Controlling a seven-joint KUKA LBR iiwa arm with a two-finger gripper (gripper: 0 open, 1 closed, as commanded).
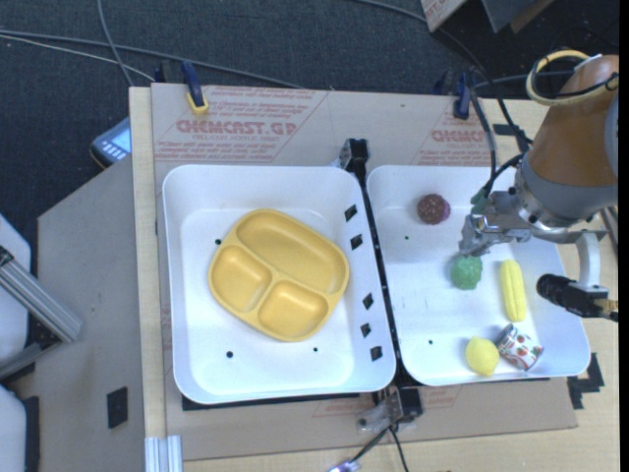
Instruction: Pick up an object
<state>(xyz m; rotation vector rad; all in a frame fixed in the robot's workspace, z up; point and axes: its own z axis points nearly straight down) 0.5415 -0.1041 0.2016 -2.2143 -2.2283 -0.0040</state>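
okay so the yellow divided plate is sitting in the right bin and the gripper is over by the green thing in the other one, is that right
Not quite. In the camera view the yellow divided plate lies in the left bin, not the right. The rest holds: the gripper is just above the green object in the other bin, the right bin.

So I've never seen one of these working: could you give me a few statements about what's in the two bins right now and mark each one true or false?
1. The yellow divided plate lies in the left bin. True.
2. The gripper is above the left bin. False: it is over the right bin, just above the green object.
3. The yellow corn cob lies on the plate. False: it is in the right bin.
4. A dark reddish ball sits near the right bin's far side. True.
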